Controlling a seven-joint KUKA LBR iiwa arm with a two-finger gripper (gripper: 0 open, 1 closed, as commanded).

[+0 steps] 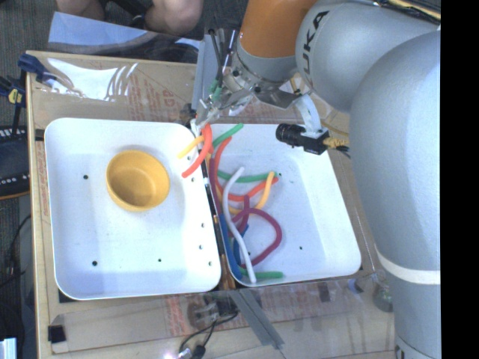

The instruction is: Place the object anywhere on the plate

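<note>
The yellow plate (138,179) in the left bin (75,268) carries nothing; the task is not finished. The gripper (212,113) hangs above the bins' shared edge, pinching coloured cords (200,149); these dangle beside the right bin (329,230).

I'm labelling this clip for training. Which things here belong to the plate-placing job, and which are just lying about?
Belongs to the job:
- round yellow plate in the left shallow white bin
- bundle of coloured flexible cords
- two-finger gripper, above the divide between the bins

Just lying about:
- right white bin
- clear plastic sheet behind the bins
</note>
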